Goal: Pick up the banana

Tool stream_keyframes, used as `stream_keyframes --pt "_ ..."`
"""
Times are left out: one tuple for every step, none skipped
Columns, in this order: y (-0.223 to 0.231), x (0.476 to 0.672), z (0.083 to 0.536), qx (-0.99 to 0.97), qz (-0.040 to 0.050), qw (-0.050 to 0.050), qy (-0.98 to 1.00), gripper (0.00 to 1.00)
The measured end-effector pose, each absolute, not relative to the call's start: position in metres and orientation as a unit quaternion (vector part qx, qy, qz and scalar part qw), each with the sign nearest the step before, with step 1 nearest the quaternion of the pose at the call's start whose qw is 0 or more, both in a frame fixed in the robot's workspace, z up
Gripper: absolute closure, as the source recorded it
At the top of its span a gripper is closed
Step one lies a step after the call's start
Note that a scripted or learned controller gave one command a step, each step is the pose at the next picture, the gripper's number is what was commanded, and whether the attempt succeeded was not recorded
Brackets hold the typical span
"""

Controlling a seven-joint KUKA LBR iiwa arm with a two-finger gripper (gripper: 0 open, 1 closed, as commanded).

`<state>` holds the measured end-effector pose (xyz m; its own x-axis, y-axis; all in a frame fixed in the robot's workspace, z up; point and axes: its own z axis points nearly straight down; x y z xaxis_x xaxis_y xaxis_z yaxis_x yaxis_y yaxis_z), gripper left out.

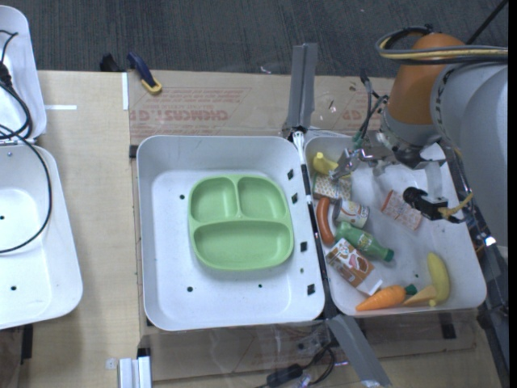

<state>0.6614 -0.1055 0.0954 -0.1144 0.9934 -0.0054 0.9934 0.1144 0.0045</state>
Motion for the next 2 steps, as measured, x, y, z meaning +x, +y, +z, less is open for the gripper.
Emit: stream_keyframes --pt "-0.1035 0.6614 0.1015 0.665 -0.0004 -0.001 0.747 1.00" --pt "-0.1035 0.6613 0.1012 0.665 -0.0006 -0.001 0.747 0.00"
